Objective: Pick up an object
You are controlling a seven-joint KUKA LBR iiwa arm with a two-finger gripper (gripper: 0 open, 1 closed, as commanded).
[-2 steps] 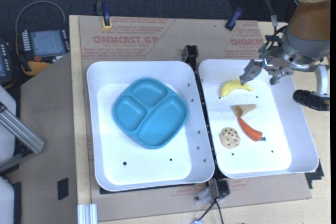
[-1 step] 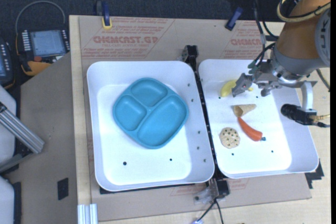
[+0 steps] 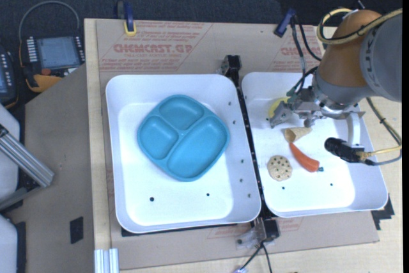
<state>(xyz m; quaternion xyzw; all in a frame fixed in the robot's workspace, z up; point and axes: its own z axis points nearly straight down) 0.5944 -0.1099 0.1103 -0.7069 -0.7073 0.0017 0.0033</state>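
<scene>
Currently the arm (image 3: 358, 54) reaches over the right bin (image 3: 358, 195), wrist low above its upper half. The gripper (image 3: 295, 113) sits near the bin's upper-left area, and the arm's bulk hides much of it. Whether the tool is spread or pressed together cannot be told from this view, and nothing can be confirmed as held.

Candidate objects lie in the right bin:
- A yellow piece (image 3: 277, 105) just beside the gripper, at its left.
- A tan cone (image 3: 296, 133) directly below the gripper, close to it.
- A carrot (image 3: 305, 158), orange and lying slantwise, just below the cone.
- A cookie (image 3: 279, 167), round and speckled, left of the carrot and apart from it.

The left bin (image 3: 128, 201) holds a blue plate (image 3: 183, 137) with three compartments, well apart from the gripper.

Step in hand, as judged: approach and alignment over a target, most likely the yellow piece or the cone, since those lie nearest. No lift is evident.

Next move calls for: centre the tool on one object, descend to the bin floor, close, then raise straight up. The yellow piece and cone lie close together, so a poorly centred descent may push one aside or catch both. The bin wall near the yellow piece limits room on that side.
</scene>
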